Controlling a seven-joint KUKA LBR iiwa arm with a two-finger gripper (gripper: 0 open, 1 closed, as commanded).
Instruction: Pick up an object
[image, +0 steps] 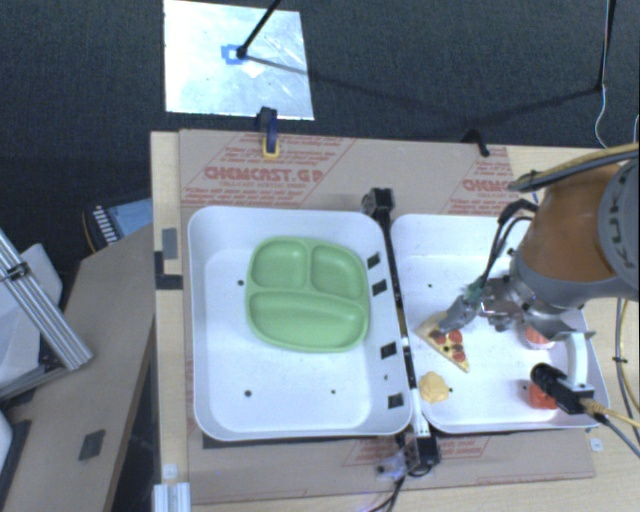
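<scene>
Toy pizza slice (449, 345) flat on floor of right bin (440, 262), just below-left of fingers (462, 312), tip pointing lower right. Fingers low over bin, at slice's upper edge; contact unclear, spread or pressed together: cannot tell. Small yellow food piece (433, 386) farther below fingers, near bin divider. Orange-red items (540, 396) right of fingers, partly hidden by arm. Green divided plate (305, 293) in left bin (215, 330), well left. Both bins on desk (330, 165).

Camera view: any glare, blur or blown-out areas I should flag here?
Camera view: the silvery sheet at the top glares; the white bins look bright but keep their rim edges; the green plate and pizza slice are fairly sharp; the end effector is soft and indistinct.
</scene>
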